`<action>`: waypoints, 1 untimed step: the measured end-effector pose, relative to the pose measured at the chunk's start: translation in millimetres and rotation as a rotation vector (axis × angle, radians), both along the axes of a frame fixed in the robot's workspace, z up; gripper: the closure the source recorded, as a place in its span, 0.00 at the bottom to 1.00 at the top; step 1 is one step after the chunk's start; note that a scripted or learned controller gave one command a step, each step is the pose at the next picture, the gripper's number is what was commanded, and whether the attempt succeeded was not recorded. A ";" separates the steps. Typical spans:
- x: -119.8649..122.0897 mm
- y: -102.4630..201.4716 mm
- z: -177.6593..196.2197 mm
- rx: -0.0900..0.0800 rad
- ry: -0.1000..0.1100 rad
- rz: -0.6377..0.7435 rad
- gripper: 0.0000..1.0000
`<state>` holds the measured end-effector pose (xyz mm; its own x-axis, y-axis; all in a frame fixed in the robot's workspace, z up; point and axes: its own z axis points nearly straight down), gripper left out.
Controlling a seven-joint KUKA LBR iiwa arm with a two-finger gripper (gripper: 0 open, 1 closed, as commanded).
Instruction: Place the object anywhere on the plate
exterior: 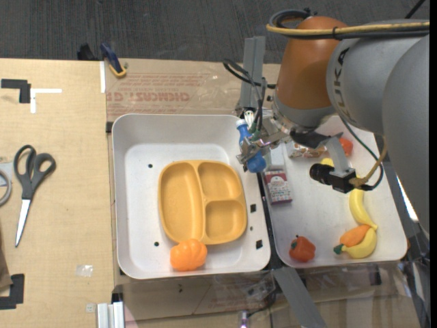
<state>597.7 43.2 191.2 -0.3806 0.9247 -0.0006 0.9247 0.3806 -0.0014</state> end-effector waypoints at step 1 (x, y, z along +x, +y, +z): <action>-80.2 56.5 -0.2 -0.001 0.001 0.022 1.00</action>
<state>517.5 99.7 191.0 -0.4009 0.9161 -0.0007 0.9161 0.4009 -0.0026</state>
